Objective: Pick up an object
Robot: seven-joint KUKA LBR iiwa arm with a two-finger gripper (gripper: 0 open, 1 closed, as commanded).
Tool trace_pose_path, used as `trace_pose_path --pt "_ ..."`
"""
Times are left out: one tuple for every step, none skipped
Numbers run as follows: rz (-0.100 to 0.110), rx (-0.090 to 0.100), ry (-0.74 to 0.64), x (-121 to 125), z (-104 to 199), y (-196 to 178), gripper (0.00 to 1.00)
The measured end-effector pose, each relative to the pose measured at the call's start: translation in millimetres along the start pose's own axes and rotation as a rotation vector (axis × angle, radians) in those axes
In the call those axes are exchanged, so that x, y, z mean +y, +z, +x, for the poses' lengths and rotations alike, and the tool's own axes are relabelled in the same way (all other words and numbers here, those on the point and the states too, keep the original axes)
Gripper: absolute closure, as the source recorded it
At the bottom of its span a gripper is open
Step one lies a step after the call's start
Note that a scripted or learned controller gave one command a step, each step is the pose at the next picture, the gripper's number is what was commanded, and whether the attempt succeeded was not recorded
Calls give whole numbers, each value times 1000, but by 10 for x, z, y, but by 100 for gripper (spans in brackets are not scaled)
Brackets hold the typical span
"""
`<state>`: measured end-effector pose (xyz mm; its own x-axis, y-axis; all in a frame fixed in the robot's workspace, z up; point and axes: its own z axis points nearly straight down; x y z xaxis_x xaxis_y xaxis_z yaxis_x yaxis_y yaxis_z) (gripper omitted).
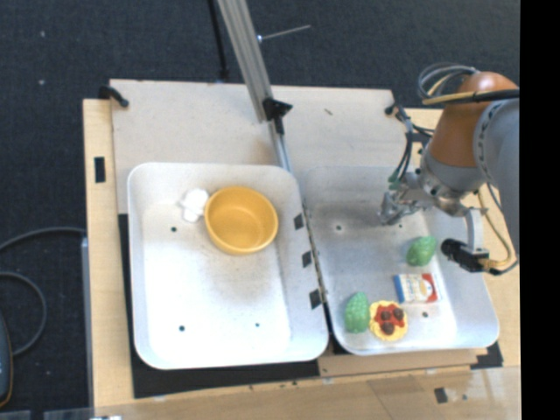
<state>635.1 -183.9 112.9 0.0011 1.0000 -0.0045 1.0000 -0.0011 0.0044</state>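
The bowl (241,220) was yellow, two lumps (421,251) (356,312) green, the carton (415,288) white, red and blue, both bins (219,339) white.

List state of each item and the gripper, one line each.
Yellow bowl: upright, left bin.
White lump: touching bowl's left side.
Two green pieces: loose, right bin.
Small box: lying flat.
Yellow-red toy: near front rim.
Gripper: low over right bin.
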Motion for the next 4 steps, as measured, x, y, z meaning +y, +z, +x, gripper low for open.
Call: trace_pose_path --pt "-2 5 -2 12 11 -440 100" --pt "-2 3 2 -44 -25 -912 100" --pt "0 4 -3 -33 -36 -1174 100" --pt "3 7 -8 -31 407 -1247 100"
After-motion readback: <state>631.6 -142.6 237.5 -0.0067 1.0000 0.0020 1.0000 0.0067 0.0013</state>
